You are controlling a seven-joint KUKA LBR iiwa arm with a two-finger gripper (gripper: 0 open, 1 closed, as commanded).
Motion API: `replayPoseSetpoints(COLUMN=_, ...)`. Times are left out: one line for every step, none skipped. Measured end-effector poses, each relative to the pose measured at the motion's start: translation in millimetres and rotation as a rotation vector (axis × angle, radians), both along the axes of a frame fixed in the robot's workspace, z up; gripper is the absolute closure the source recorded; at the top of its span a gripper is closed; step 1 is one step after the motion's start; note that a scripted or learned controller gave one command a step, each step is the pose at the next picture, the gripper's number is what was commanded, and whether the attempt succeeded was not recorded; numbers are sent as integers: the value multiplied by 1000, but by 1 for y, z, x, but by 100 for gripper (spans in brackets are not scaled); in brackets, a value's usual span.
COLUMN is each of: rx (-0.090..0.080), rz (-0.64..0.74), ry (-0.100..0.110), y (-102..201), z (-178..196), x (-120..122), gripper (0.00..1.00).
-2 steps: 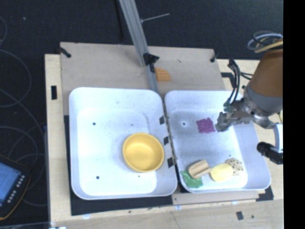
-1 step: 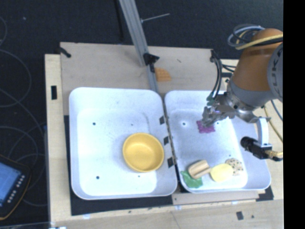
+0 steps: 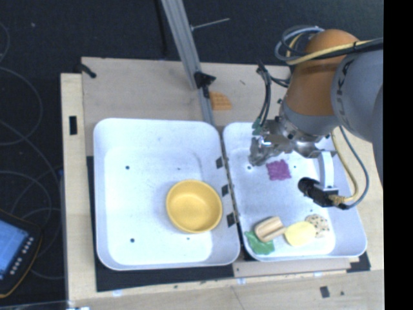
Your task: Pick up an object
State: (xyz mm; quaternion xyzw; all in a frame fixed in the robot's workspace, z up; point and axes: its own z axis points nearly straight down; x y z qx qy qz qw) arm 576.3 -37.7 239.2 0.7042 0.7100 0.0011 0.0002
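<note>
A flat purple scrap (image 3: 278, 170) lies on the floor of the right white bin (image 3: 342, 237), just beside the hand (image 3: 260, 152), which hovers at its upper left; whether the hand is apart or together I cannot tell. A yellow bowl (image 3: 193, 205) sits in the left white bin (image 3: 122, 186)

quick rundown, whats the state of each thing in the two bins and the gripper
yellow bowl: upright, in the left bin
purple piece: flat in the right bin, beside the gripper
tan block: on its side, near the front edge
green piece: partly under the tan block
yellow piece: touching the speckled piece
gripper: low over the right bin, holding nothing visible
</note>
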Motion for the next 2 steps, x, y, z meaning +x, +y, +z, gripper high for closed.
replayPoseSetpoints(rx=-1, rz=0, ry=0, y=60, z=-4, x=11, gripper=100)
replayPoseSetpoints(rx=1, rz=1, ry=0, y=117, z=2, x=6, gripper=100)
